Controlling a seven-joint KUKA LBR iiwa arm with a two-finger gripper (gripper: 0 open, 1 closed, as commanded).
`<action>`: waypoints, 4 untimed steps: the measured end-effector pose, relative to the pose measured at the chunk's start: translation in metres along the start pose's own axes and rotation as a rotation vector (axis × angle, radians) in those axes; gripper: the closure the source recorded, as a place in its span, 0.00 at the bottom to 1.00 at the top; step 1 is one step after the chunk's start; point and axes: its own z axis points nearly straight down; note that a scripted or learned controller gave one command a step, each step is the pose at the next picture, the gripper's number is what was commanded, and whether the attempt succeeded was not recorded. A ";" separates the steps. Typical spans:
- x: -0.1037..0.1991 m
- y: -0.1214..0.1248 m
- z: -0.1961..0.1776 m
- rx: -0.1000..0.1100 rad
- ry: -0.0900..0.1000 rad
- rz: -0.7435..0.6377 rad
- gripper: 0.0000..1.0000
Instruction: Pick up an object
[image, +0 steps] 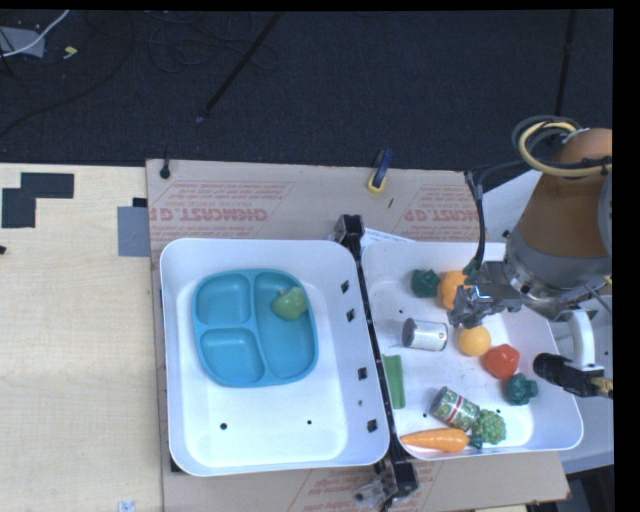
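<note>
My gripper hangs low over the right bin, near its middle. It sits between an orange fruit at its upper left and a yellow-orange ball just below it. A small silver can lies on its side to the gripper's left. The view does not reveal anything held.
The right bin also holds a dark green piece, a red pepper, a dark green lump, a labelled can, a carrot, broccoli and a green strip. In the left bin, a blue divided plate carries a green fruit.
</note>
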 end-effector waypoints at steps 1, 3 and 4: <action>0.046 0.007 0.009 0.003 0.000 0.000 1.00; 0.129 0.037 -0.004 0.000 0.000 0.000 1.00; 0.128 0.029 0.010 0.004 -0.002 0.004 1.00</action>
